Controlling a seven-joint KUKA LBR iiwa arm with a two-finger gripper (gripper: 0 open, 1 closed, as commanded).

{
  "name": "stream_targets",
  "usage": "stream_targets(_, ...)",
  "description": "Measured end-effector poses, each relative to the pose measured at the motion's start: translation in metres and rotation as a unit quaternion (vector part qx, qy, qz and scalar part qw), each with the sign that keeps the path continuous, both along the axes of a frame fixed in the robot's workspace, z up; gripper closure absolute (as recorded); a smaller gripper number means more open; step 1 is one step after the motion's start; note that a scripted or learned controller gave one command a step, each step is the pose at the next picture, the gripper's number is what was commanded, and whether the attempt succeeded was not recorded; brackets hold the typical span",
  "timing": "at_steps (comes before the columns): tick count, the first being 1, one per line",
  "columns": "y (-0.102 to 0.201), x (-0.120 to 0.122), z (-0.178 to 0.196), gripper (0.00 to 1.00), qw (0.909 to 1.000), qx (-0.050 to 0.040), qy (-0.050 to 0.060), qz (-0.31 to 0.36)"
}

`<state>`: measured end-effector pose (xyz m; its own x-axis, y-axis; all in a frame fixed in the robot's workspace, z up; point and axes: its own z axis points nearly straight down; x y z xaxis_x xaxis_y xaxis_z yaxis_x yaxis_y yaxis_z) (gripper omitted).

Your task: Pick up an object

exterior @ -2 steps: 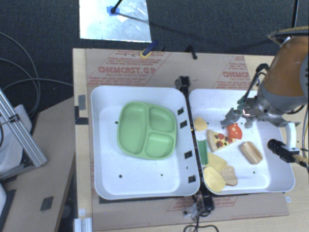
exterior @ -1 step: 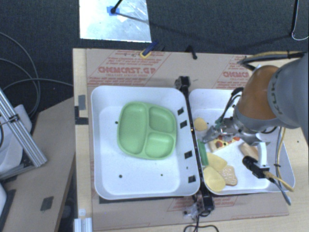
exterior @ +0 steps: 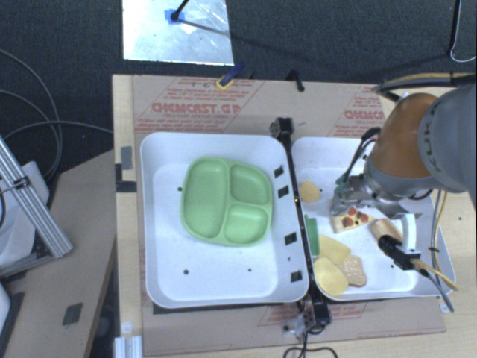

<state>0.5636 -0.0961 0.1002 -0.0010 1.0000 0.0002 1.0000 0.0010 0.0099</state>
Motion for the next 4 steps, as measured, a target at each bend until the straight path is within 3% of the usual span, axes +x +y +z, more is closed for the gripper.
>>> stream_targets(1,0.154,0.044,0.091,1.00,0.9999,0.0031,-0.002,0.009)
stream_targets(2,0.142,0.041,0.084,0.00,1.0000,0.0001,0.004,0.001)
stream_targets(3,0.181,0.045,0.259,0.00,1.0000,0.0021,-0.005,0.004)
stream_targets(4,0.203,-0.013,0.110,0.00,0.9999,-0.0003,0.012,0.000)
